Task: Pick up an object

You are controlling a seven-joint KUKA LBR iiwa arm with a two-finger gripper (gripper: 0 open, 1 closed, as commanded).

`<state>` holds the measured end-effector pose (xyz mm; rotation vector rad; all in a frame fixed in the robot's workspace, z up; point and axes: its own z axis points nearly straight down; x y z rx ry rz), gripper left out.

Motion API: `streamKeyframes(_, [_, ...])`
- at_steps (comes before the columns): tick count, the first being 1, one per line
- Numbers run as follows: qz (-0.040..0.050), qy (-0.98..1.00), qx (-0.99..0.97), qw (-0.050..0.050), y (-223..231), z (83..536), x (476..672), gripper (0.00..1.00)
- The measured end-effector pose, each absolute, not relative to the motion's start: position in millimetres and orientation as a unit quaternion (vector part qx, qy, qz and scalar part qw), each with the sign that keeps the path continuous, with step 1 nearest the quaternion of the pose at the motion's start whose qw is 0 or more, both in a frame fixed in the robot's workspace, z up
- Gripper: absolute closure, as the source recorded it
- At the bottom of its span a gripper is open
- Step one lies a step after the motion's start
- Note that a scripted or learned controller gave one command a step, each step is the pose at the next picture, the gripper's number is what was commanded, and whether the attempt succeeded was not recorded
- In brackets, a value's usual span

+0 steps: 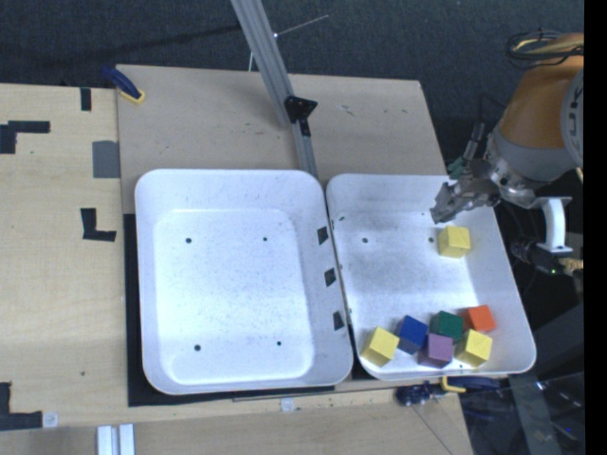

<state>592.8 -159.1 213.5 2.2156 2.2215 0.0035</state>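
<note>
Camera view: I look down at a slant on two white bins set side by side; I take 12 o'clock as the far edge of the bench.
Left bin (228, 183): nothing for me to pick there; just its white floor with a few dark dots.
Right bin (398, 254): all the cubes lie here, in two groups well apart.
Cluster at 6 o'clock: a yellow cube (381, 346), blue cube (413, 333), purple cube (439, 349), green cube (447, 325), orange cube (481, 318) and a second small yellow cube (476, 348), packed touching or nearly so against the near wall.
Lone yellow cube (454, 242): towards 2 o'clock in the right bin, standing free, just below the gripper.
Gripper (448, 206): hangs at the bin's 2 o'clock corner, close above the lone cube; nothing visibly between its fingers, and I cannot tell how wide they stand.
Handling, my judgement: the cube looks small, light and rigid, probably foam or wood, not fragile; smooth flat faces may slip if pinched off-centre.
Where to grip: two opposite side faces, squarely, near mid-height. The free-standing one leaves finger room; the cluster does not.
Hard to read: fingertips blur into dark wrist hardware; the arm is cut off at the right; I cannot tell the height between gripper and cube.
</note>
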Motion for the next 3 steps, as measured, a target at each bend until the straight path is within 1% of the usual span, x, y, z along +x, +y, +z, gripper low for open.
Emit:
streamKeyframes(1, [0.0013,0.708,0.706,0.002,-158.8,263.6,594.2,1.00])
streamKeyframes(2, [-0.0001,0.709,0.705,-0.001,-106.6,248.4,594.1,1.00])
streamKeyframes(3, [-0.0003,0.709,0.705,-0.001,-52.9,234.1,595.9,1.00])
